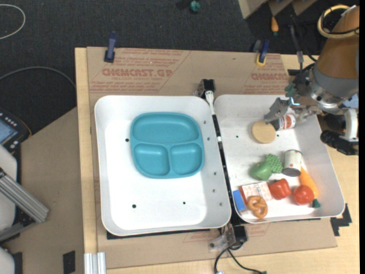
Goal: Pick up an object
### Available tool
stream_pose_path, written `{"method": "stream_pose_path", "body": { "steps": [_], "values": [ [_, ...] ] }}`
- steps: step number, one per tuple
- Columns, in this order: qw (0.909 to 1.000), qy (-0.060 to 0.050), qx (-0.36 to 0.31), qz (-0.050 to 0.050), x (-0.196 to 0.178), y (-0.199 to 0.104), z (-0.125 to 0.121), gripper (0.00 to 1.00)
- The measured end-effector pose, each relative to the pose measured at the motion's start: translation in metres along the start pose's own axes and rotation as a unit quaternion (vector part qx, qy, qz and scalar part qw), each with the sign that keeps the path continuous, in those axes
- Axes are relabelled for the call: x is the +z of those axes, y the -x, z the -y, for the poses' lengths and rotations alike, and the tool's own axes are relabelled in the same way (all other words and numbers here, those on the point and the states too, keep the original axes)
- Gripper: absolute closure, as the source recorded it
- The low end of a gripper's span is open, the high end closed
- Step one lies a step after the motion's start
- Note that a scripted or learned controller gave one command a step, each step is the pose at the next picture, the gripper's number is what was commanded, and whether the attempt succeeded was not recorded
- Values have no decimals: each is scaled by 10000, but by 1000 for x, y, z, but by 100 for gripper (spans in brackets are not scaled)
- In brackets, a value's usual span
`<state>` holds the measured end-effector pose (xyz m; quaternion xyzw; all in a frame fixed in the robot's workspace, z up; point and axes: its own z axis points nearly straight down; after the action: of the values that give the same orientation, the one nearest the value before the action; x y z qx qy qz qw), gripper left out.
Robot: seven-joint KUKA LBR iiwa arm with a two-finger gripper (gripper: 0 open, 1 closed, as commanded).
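The right white bin point(239, 124) holds several toy foods. A tan round disc point(263, 132) lies near the bin's back, with a small red-and-white bottle point(289, 122) just to its right. My gripper point(281, 113) hangs low over these two, right at the bottle and touching or nearly touching it. The grey arm with its orange band point(337, 56) reaches in from the right. Nearer the front lie a green piece point(267, 167), a white-and-grey can point(292, 161), an orange carrot point(308, 180), a red tomato point(303, 194), a red pepper point(279, 188) and a pretzel box point(254, 198).
The left white bin point(114, 198) carries a teal divided plate point(167, 144). A black divider clip point(207, 88) sits between the bins at the back. Blue and yellow clamps point(110, 47) hold the cardboard base. Cables run along the bench's front edge.
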<state>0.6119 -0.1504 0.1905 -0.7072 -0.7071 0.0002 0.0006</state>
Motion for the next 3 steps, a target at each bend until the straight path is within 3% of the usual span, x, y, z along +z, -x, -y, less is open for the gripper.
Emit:
{"method": "stream_pose_path", "body": {
  "steps": [1, 2, 3],
  "values": [
    [10000, -35, 23, -5, 111, 48, 9, 0],
    [10000, 15, 6, 6, 94, 46, 6, 100],
    [10000, -91, -8, -3, 109, 44, -37, 100]
  ]
}}
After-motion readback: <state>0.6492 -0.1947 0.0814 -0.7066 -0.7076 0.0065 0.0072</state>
